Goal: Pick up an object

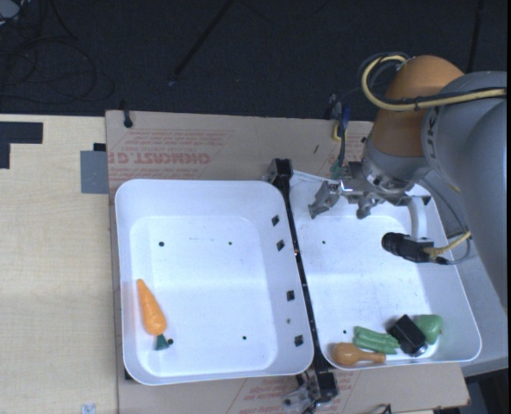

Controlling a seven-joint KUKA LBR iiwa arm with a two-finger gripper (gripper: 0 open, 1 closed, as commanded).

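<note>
The arm's gripper (345, 198) hung over the far end of the right bin (358, 257), its fingers (322, 201) spread apart and gripping nothing; a toy carrot (151, 308) lay in the left bin (203, 283), while a green pod (376, 340), black block (408, 334) and orange gourd (356, 354) clustered at the right bin's near edge.

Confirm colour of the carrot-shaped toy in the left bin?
Orange, with a dark green tip; camera view.
</note>
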